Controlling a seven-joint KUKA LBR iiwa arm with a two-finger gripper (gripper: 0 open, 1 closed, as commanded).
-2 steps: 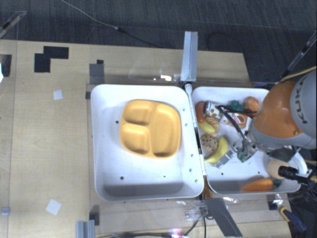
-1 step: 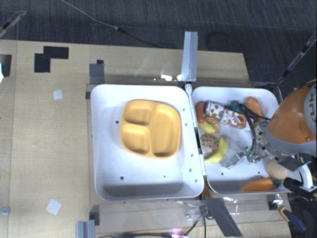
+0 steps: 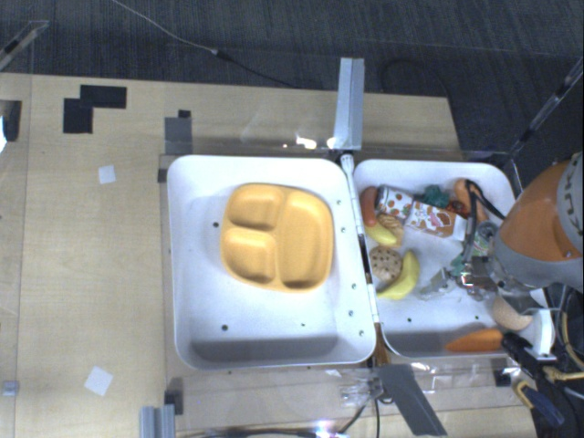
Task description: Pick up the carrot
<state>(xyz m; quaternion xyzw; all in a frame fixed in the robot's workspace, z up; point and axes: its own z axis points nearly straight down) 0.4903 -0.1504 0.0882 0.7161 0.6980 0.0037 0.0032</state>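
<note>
The carrot (image 3: 474,340), orange and elongated, lies on its side along the front wall of the right bin (image 3: 429,322). My gripper (image 3: 464,274) hangs low over the right part of that bin, a little behind the carrot and apart from it. The grey arm with its orange band (image 3: 543,226) comes in from the right and hides the bin's right wall. Nothing shows between the gripper's metal parts.
The right bin also holds a banana (image 3: 401,279), a cookie (image 3: 385,263), a printed box (image 3: 417,213), a green and orange item (image 3: 453,193) at the back and a beige egg-like piece (image 3: 509,315). A yellow divided plate (image 3: 278,235) sits in the left bin (image 3: 196,318).
</note>
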